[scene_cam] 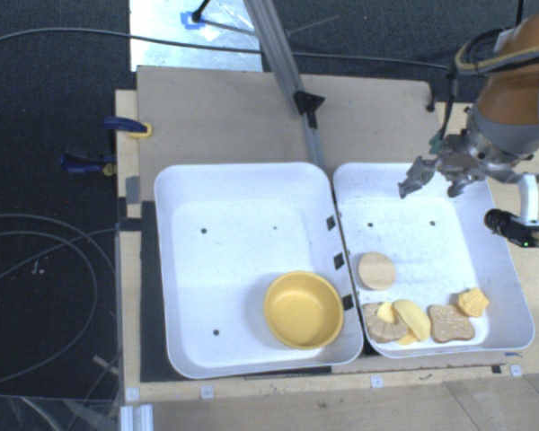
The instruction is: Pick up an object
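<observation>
Below open fingers (434, 180), round cracker (375, 270), apart

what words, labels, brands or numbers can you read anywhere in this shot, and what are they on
None: no readable text stands anywhere.
Yellow bowl: plain, no marking.
Toy food pieces: no print.
Two white bins: only small dark dots, no characters.
Blue tape on the floor: blank.
Gripper and arm: no legible label.

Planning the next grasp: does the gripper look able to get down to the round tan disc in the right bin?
Probably yes. The gripper hangs over the right bin's far end, and the round tan disc lies alone on bare floor, apart from the food pieces nearer the front.
</observation>
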`<act>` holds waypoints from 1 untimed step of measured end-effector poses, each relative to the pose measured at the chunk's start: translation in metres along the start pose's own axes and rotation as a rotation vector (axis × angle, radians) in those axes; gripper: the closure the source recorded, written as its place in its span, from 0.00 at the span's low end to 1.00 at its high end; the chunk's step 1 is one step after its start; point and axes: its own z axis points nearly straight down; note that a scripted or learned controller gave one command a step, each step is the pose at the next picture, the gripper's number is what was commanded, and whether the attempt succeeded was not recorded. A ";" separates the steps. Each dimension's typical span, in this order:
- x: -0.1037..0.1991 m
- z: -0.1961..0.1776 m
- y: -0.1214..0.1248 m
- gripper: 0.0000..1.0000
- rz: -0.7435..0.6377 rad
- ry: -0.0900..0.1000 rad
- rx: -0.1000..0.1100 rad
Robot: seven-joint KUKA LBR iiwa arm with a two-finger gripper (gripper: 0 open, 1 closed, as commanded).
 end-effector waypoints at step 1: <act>0.010 0.057 0.000 0.00 -0.002 0.001 0.000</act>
